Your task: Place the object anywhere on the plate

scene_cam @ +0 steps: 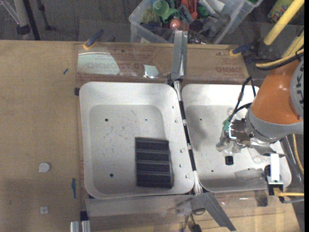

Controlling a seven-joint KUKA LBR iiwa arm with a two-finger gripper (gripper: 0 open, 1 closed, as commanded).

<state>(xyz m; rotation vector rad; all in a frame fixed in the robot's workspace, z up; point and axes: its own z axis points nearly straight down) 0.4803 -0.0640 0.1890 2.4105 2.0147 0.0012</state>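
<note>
A dark ribbed plate (153, 162) is seen lying in the left bin (96, 100); the gripper (229, 151) is held over the right bin (207, 98); whether anything is gripped cannot be told.

Print on cardboard sheet (203, 67) behind bins: illegible.

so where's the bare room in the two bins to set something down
Left bin: its upper half and left side are bare, bordered by the dark ridged block at lower right. Right bin: the left part beside the divider is bare; its right side is crowded by the gripper and the arm.
</note>
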